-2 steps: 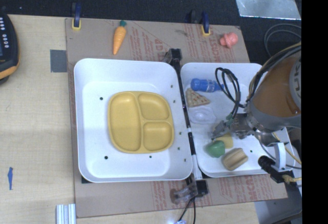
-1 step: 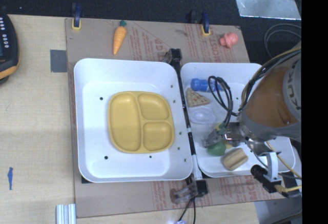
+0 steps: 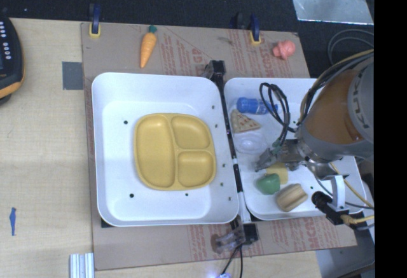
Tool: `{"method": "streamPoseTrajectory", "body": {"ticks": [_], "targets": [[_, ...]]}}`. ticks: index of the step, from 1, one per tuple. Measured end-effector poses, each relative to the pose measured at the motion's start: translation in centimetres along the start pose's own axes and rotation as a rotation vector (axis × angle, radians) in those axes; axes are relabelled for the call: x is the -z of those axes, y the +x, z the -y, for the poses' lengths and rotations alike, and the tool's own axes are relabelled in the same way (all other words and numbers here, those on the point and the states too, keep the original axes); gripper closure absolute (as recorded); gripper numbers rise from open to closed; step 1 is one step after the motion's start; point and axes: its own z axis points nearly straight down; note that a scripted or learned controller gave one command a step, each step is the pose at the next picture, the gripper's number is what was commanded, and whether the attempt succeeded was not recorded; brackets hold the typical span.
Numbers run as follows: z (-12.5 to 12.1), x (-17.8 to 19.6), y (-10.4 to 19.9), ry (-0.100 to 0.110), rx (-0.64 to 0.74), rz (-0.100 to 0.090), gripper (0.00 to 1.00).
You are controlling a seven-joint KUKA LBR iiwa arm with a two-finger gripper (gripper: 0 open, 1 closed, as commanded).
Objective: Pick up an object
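We see two shallow white bins side by side on a bench. The left white bin [image 3: 108, 143] holds a yellow plastic plate with three sections [image 3: 175, 151], lying flat near the middle.

The right white bin [image 3: 254, 210] holds the small things. Near its top left lies a small blue bottle-shaped object [image 3: 249, 105]. Just below it is a tan triangle slice that looks like a sandwich [image 3: 243, 122]. Below that sits a clear see-through cup-like thing [image 3: 250, 142], which is hard to make out. Lower down we see a pale yellow block [image 3: 277, 173], touching a green rounded toy [image 3: 268, 184] just under it. Beside the green toy, to its right, lies a tan wooden-looking cylinder [image 3: 290, 197].

The grey arm with the orange band [image 3: 334, 114] comes in from the right, over the right bin. Its two-finger gripper [image 3: 275, 157] sits low, just above the pale yellow block and near the clear thing. We cannot tell how the jaws stand, as the dark parts blur together.

Outside the bins, on the brown board, lie an orange toy carrot [image 3: 147, 46] and a small pink toy [image 3: 284, 49].
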Motion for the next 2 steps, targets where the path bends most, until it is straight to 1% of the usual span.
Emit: {"method": "streamPoseTrajectory", "body": {"ticks": [1,2], "targets": [[0.1,1.0,-0.1,0.002,0.001,0.000,1.00],[1.4,8.3,-4.6,-0.003,-0.005,0.003,1.00]]}}
